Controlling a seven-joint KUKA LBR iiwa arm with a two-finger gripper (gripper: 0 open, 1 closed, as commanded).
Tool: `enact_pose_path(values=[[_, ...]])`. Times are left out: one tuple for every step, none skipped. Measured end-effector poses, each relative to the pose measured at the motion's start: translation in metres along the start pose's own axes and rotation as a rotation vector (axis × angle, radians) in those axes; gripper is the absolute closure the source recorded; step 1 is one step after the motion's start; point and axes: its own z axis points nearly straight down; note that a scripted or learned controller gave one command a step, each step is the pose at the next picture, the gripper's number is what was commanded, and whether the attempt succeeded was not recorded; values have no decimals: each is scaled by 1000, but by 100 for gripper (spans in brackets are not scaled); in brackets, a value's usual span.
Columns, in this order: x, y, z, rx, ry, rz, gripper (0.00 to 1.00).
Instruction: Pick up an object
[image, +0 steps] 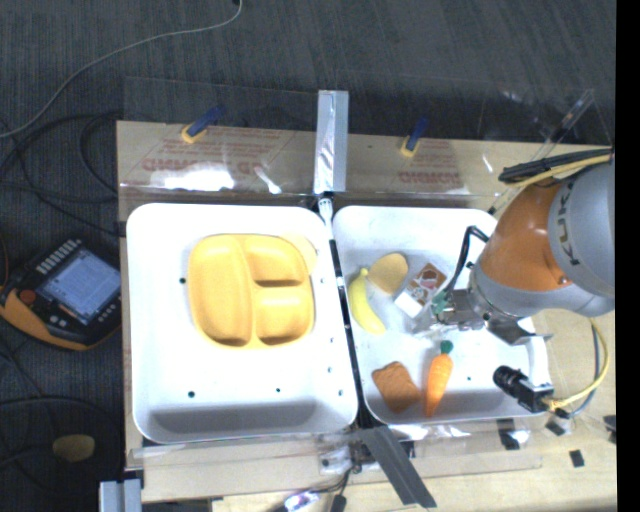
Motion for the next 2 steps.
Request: enact_pose_path(values=[[0,0,0,0,0,0,0],[-47,-39,8,6,0,-33,0]])
